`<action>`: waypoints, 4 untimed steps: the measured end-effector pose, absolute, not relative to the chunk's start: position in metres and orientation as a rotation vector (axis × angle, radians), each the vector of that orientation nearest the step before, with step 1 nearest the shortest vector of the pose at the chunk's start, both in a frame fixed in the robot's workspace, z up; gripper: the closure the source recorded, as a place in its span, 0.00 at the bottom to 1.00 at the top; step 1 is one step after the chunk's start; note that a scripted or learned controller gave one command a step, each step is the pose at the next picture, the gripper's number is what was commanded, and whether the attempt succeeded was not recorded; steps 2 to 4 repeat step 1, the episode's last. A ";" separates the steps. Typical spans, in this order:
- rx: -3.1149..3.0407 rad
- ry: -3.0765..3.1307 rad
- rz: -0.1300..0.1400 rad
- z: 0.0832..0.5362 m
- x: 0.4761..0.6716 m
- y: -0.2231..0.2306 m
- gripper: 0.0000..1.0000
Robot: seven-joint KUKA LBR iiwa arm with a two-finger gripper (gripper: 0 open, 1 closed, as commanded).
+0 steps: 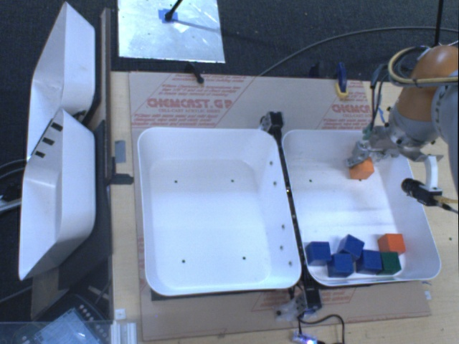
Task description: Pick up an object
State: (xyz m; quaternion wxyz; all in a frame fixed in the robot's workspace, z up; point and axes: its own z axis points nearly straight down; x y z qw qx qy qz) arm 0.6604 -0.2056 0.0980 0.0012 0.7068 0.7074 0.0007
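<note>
Two shallow white bins sit side by side on a bench topped with a printed cardboard sheet (pixel 215 95). Left bin (pixel 154 192): bare floor, a few small dark dots on it. Right bin (pixel 423 235): holds all the blocks.

Arm (pixel 423 95) comes in from the right edge, orange band up top, grey wrist below, angled down over the back of the right bin. Gripper (pixel 364 158) hangs at the bin's far end, just inside the back wall.

Orange block (pixel 361 168) is directly under the gripper tips, touching or nearly so, tilted. From this angle it looks pinched between the fingers and lifted off the bin floor, but the fingertips are partly hidden by the gripper body, so contact on both sides is not fully clear. Reading it as clamped on the block.

Rest of the blocks are clustered at the near edge of the right bin, well apart from the gripper: four blue blocks (pixel 343 254) packed together, a green block (pixel 391 264) at the right end of that row, and a second orange-red block (pixel 391 243) just behind the green one, touching it.

Small blue clamp (pixel 342 79) on the cardboard edge behind the right bin.
</note>
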 end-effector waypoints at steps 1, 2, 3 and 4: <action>2.210 2.221 0.010 0.199 0.670 -0.157 1.00; 2.210 2.221 0.010 0.199 0.670 -0.157 1.00; 2.210 2.221 0.010 0.199 0.670 -0.157 1.00; 2.210 2.221 0.010 0.199 0.670 -0.157 1.00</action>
